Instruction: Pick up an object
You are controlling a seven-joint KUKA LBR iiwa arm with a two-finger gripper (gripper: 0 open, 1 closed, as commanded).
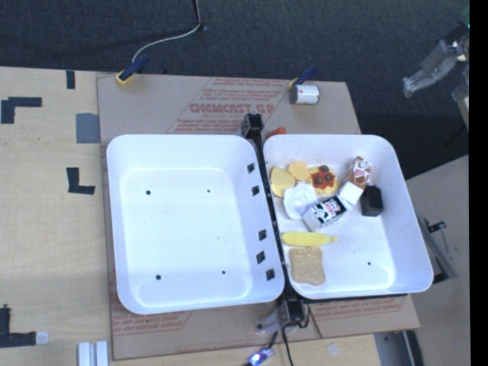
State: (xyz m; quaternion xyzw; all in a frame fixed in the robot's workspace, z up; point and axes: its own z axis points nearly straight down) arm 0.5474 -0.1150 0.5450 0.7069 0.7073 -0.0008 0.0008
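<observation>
We see two white bins side by side on a brown cardboard sheet (229,113) that lies on the tabletop (46,204). The left bin (122,204) has only its bare white floor. The right bin (396,242) holds all the objects, grouped near its left and upper part. There is a yellow banana (308,239), and just below it a tan slice of bread (307,266). Above them lie a white cup-like piece (298,200), two yellow round pieces (283,181), a small pizza slice with red dots (323,179), a black-and-white box (326,212) and a black block (371,201).

The gripper (427,73) is at the upper right of the view, well apart from the bins, above the dark floor (305,21). It holds nothing; we cannot tell how wide it is.
</observation>
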